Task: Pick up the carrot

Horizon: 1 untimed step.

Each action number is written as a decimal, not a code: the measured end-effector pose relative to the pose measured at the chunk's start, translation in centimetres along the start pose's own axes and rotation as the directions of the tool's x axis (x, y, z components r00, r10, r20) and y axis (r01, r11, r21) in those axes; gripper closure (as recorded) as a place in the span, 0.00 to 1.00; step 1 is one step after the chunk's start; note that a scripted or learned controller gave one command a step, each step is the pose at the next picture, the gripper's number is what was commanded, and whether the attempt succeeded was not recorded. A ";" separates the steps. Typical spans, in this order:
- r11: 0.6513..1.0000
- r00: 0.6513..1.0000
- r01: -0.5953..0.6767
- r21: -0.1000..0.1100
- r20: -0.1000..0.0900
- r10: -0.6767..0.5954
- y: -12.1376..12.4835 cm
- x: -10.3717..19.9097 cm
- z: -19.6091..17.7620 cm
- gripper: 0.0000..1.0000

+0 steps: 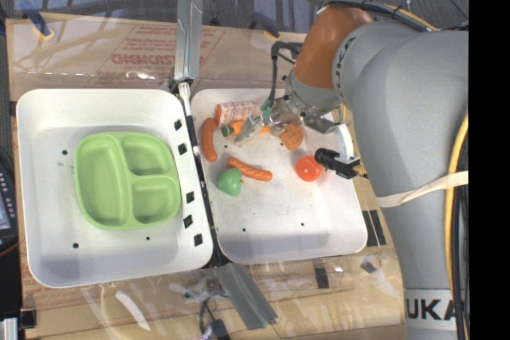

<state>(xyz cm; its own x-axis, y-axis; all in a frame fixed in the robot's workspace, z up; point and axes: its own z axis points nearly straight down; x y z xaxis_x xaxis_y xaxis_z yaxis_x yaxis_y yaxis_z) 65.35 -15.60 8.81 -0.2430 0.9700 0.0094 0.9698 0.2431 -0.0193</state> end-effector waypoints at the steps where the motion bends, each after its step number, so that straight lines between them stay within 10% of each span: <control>1: 0.919 0.920 -0.393 0.016 0.009 0.393 0.2 3.0 0.3 0.00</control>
<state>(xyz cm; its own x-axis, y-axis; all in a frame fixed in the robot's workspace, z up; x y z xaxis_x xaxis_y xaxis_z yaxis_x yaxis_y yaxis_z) 64.81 -12.62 8.56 0.1572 0.9875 -0.0078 0.9868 -0.1574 -0.0370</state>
